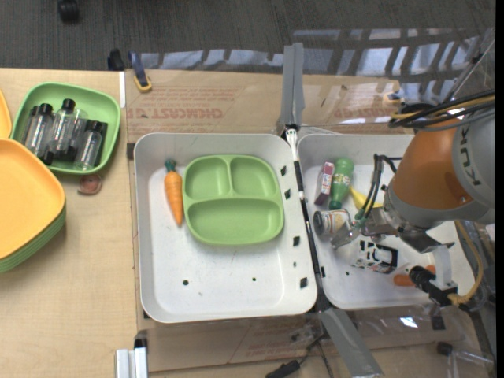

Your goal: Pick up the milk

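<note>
The gripper (364, 228) is hanging low over the middle of the right bin (346, 294), and whether it is open or closed cannot be told, since the grey wrist and the orange band of the arm (429, 172) are covering it from above. The milk (376, 255), a small black-and-white carton, is lying just below the gripper in the frame, in the lower middle of the right bin; it is not possible to tell if the two are touching. A silvery can (331, 222) is lying just left of the gripper, close to the bin's left wall. Above it a red bottle (325, 183) and a green bottle (342, 183) are sitting side by side, with a yellow item (360, 198) just to their right. A small orange item (405, 278) is lying right of the milk, near the bin's lower edge. The lower left corner of this bin is offering bare white floor. Across the ridge where the two bins are meeting, the left bin (220, 290) is holding a green divided plate (233, 198) in its upper half and a toy carrot (174, 193) just beside the plate's left edge, leaving the whole lower half open. At the upper left of the frame a green tray (106, 109) is holding dark-capped bottles (63, 132), and orange plates (27, 203) are stacking at the left edge.
</note>
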You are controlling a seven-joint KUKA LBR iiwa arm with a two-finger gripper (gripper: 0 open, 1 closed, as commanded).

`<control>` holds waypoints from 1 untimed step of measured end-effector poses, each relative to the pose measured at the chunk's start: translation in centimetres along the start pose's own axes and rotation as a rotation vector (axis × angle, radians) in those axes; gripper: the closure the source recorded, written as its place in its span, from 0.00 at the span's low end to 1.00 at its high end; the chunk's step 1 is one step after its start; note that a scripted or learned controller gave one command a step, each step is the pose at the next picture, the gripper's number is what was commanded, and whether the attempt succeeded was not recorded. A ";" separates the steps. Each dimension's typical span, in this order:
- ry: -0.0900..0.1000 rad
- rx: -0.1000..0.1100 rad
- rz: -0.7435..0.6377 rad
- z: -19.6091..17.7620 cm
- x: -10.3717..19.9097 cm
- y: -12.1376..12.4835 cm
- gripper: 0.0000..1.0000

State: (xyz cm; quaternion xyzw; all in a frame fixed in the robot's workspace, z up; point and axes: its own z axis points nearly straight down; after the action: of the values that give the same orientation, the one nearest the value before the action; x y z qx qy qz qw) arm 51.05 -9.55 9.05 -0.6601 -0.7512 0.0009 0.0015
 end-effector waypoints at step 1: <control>-0.002 -0.003 0.170 -0.1 -1.6 10.7 0.00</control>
State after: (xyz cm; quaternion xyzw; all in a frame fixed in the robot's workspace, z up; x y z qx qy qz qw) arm 61.86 -9.72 9.16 -0.7214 -0.6925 0.0008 -0.0001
